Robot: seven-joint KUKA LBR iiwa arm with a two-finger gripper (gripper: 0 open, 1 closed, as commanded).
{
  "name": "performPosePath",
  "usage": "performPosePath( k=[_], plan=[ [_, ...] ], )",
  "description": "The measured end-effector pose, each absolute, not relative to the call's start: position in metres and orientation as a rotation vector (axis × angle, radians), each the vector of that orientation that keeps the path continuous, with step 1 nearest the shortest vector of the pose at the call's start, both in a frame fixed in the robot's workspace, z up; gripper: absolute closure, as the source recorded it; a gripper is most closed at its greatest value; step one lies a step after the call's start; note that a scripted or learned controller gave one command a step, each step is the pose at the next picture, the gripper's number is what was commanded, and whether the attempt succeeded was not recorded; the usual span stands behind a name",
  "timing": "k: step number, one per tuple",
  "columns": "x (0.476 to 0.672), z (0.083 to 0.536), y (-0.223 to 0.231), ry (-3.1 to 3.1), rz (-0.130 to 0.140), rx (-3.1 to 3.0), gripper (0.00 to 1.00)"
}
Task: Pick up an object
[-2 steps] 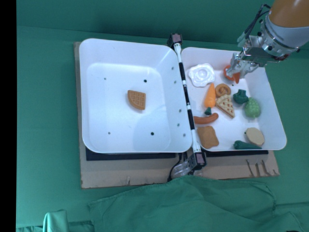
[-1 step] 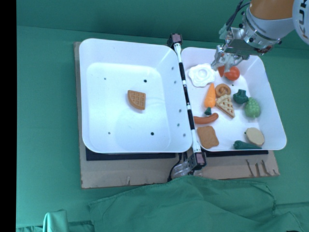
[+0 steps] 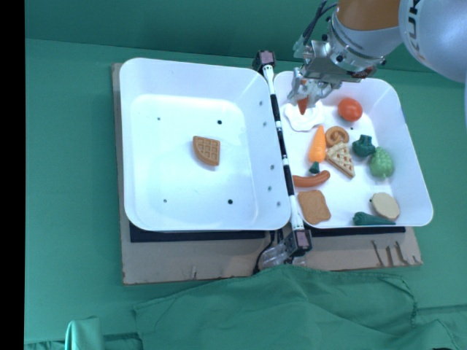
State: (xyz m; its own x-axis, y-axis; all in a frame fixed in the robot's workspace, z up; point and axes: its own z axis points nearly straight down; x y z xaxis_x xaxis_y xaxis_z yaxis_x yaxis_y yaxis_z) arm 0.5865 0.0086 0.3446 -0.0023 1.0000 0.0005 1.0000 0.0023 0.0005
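Green cloth (image 3: 292,308) in front, "KUKA" on arm (image 3: 430,13), hand (image 3: 304,100) grip unclear over fried egg (image 3: 300,117)

Glossy white plastic bins (image 3: 146,86), matt green cloth (image 3: 277,312), rough brown cardboard (image 3: 350,257).

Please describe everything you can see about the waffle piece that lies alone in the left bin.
The waffle piece is a small toy wedge, orange-brown, with a darker brown rim and a grid of square hollows on its top. It looks like moulded plastic. It lies flat on the white floor of the left bin, near the middle, a little toward the right side. One edge is curved and the others are straight, like a quarter of a round waffle. It touches only the bin floor; the claw is over the right bin, far from it.
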Motion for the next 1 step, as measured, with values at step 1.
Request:
performPosePath(
  k=[1],
  plan=[
    [0.6044,0.3225,0.055,-2.224,-0.001,-2.219,1.0]
  ],
)
